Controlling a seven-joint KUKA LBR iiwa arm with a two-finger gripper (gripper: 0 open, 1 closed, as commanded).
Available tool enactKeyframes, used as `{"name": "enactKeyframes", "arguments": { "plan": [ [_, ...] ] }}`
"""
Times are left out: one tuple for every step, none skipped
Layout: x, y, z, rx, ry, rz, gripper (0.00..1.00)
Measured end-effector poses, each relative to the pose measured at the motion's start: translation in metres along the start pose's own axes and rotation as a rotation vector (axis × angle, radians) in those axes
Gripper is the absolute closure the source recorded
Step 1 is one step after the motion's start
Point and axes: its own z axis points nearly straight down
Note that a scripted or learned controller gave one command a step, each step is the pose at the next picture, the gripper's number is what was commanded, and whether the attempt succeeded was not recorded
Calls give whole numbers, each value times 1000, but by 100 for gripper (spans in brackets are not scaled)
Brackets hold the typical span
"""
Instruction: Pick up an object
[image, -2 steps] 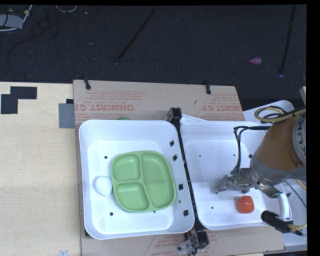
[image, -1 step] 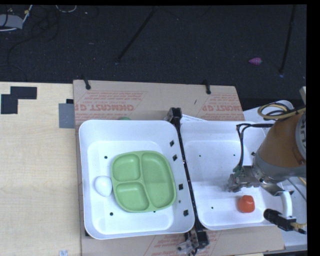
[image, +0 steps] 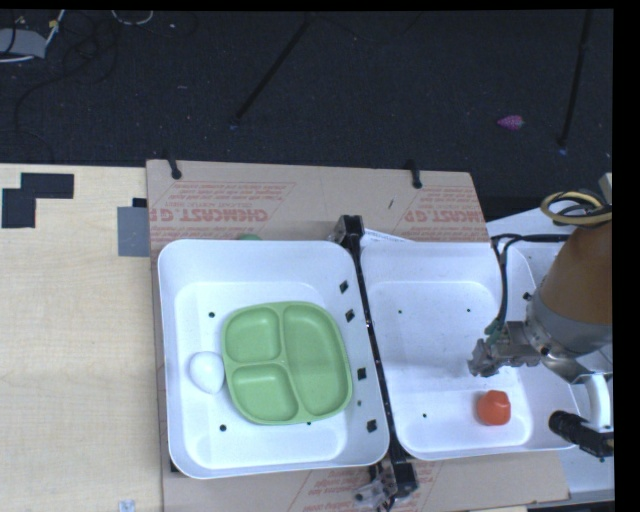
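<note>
Orange ball (image: 492, 408) lies in the right bin (image: 430, 290), near its 5 o'clock corner, apart from the gripper (image: 487, 360), which hangs just at the ball's 12 o'clock. If the jaws are parted or closed, I cannot tell. I judge this is the approach step; next the gripper must shift toward 6 o'clock and descend over the ball.
</note>
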Motion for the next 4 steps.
{"name": "enactKeyframes", "arguments": {
  "plan": [
    [7,-2,-59,-3,0,-6,100],
    [4,0,-122,-3,-1,-6,100],
    [51,5,-122,3,2,-9,100],
    [97,15,-122,3,2,-9,100]
  ]
}}
